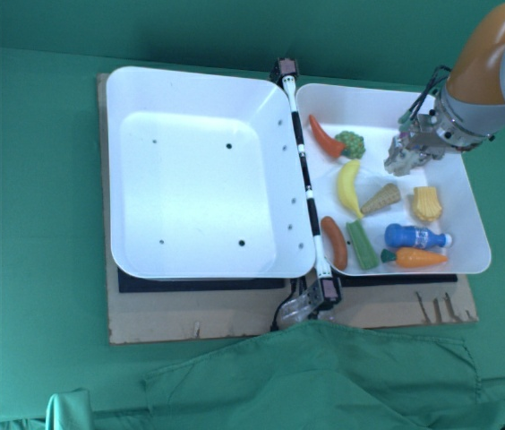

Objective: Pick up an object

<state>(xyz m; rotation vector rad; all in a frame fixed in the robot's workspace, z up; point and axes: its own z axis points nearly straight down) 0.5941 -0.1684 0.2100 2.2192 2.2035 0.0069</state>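
The right bin (pixel 373 97) holds several toy foods: a red chili (pixel 325 138), a broccoli floret (pixel 351 142), a yellow banana (pixel 348 187), an ice-cream cone (pixel 380 199), a yellow corn piece (pixel 427 204), a brown sausage (pixel 334 242), a green cucumber (pixel 362 245), a blue bottle (pixel 414 237) and an orange carrot (pixel 416 258). My gripper (pixel 402 161) hangs over the bin's upper right part, right of the broccoli and above the cone. I see nothing held in it.
The left bin (pixel 201 173) lies beside the right one, split from it by a black-and-white rail (pixel 304 173). Both rest on a cardboard sheet (pixel 194 316). Green cloth (pixel 324 374) bunches along the front edge.
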